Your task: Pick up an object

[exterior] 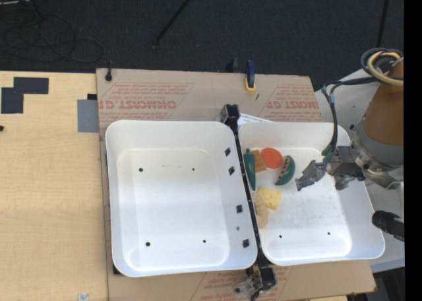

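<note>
Over the right bin [356, 243] hangs the gripper [310, 178]; whether it is open or closed cannot be told. Just beside it lie a watermelon slice [285, 171], an orange ball [271, 158] and a yellow piece [268, 198].

grey arm [369, 161], orange band, black cable, dark metal pincer [307, 180].

**Mirrored print on the cardboard**

The cardboard sheet [173, 97] under the two bins carries red lettering along its far edge, printed twice, once at far left and once at far right. It appears reversed and reads roughly "CHEMCAST", though not with certainty. Faint red print at the near edge is illegible.
</note>
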Controlling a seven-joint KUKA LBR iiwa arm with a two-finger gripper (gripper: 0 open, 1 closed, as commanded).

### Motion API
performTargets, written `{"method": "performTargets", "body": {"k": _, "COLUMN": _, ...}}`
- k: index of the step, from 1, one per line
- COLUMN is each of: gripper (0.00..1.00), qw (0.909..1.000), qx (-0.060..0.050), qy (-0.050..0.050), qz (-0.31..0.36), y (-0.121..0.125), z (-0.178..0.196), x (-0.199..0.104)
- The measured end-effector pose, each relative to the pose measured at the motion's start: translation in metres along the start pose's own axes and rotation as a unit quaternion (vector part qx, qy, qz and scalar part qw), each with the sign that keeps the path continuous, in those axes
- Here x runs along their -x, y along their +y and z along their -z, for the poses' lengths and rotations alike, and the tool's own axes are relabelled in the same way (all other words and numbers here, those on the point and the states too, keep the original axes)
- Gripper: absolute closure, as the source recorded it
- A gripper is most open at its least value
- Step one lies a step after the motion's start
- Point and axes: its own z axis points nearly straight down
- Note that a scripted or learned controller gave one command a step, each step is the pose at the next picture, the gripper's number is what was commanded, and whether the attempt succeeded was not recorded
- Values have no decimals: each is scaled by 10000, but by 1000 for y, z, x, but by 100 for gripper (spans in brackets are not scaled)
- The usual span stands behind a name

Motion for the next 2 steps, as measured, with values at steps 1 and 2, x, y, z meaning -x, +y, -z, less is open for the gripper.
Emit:
{"method": "performTargets", "body": {"k": 1, "gripper": 0, "qw": 10000, "qx": -30, "qy": 0, "qz": -10, "y": 6, "z": -67, "x": 26}}
{"method": "performTargets", "body": {"k": 2, "gripper": 0, "qw": 10000, "qx": 27, "qy": 0, "qz": 35, "y": 105, "z": -137, "x": -21}}
